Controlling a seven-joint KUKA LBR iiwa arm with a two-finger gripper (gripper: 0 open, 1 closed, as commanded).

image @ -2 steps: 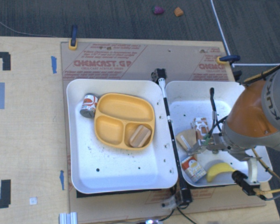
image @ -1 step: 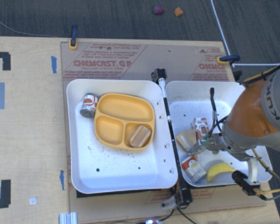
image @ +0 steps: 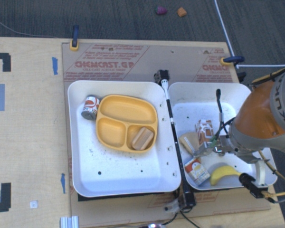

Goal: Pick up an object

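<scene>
Nearest the viewer, at five o'clock in the right white bin (image: 199, 93), lie a curved yellow banana (image: 222, 174) and, just beside it at nine o'clock, a small red-and-white carton (image: 197, 170). Above them the grey arm's two-finger gripper (image: 203, 148) reaches in from three o'clock, low among a tan wedge-shaped piece (image: 187, 141) and an orange-and-white packet (image: 204, 128); whether it is open or closed cannot be told. In the left white bin (image: 85, 170), a yellow three-compartment plastic tray (image: 126, 110) holds a tan bread-like block (image: 142, 138) at its five o'clock compartment. A red-and-white can (image: 90, 107) touches the tray at nine o'clock.
</scene>
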